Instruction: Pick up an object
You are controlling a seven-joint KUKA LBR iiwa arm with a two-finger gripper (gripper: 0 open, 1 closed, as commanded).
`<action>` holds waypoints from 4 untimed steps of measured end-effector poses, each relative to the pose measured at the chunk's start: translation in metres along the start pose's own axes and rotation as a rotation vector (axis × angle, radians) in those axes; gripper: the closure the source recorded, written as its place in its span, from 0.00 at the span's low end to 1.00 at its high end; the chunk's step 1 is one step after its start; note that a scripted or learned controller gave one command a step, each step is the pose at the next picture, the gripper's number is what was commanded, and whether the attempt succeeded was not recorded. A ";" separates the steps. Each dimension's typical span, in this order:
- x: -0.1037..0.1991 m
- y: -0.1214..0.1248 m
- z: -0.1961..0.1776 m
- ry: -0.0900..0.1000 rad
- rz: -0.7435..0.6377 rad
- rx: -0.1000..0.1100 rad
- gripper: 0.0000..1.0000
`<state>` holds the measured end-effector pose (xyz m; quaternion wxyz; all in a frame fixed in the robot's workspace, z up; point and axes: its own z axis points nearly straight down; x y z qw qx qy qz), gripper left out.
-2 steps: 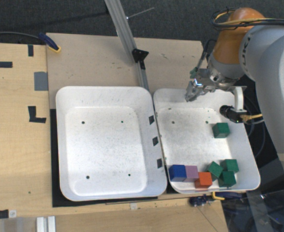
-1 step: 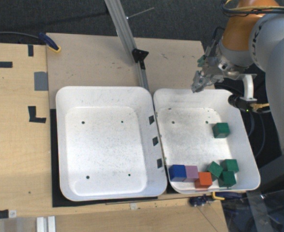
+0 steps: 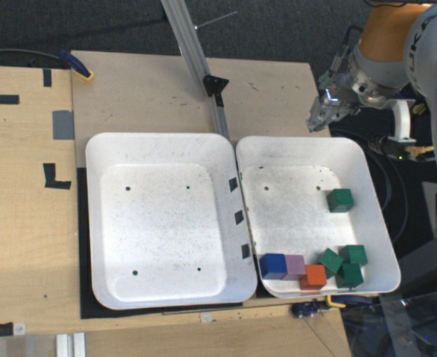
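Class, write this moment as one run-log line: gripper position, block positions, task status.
gripper: above right bin's far edge | blocks: lone green block mid-right, six clustered at near edge | task: nothing picked yet

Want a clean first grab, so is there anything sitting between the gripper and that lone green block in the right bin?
Nothing visible does. The gripper hangs beyond the far rim of the right bin, and only bare bin floor lies between that rim and the lone green block. The other blocks cluster along the near edge.

Even bright light, soft shadows, slightly grainy, sharp.
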<state>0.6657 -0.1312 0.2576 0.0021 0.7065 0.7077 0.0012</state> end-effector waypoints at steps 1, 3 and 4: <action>0.052 -0.026 -0.004 0.003 -0.004 0.005 1.00; 0.148 -0.074 0.018 0.002 -0.004 0.009 1.00; 0.201 -0.085 0.014 0.003 -0.006 0.007 1.00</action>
